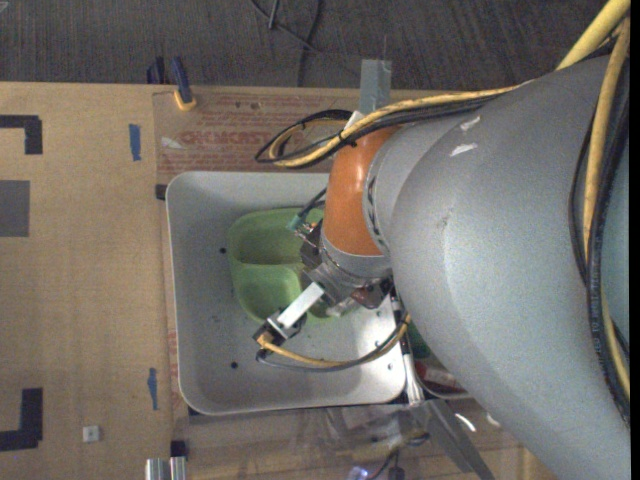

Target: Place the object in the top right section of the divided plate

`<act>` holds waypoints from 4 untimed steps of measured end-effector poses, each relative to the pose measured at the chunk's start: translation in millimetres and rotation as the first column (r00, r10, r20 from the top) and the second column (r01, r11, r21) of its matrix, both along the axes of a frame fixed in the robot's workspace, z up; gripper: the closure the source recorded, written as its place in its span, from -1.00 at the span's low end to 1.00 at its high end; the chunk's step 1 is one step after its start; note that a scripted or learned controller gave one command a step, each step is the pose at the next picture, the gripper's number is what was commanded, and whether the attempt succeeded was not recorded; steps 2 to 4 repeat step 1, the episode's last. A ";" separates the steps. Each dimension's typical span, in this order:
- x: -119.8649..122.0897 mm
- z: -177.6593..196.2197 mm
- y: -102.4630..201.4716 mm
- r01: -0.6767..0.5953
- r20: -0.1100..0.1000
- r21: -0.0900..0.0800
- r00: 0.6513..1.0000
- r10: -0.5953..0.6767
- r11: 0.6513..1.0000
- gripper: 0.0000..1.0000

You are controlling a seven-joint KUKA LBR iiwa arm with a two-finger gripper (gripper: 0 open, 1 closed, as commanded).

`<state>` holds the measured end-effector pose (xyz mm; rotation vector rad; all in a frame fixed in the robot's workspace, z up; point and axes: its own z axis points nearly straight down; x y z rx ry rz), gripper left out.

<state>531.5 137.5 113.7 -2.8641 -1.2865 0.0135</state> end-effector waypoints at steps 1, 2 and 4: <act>67.0 97.6 -40.1 0.212 0.000 -0.002 0.977 -0.212 0.977 1.00; 67.0 97.6 -40.1 0.212 0.000 -0.002 0.977 -0.212 0.977 1.00; 67.0 97.6 -40.1 0.212 0.000 -0.002 0.977 -0.212 0.977 1.00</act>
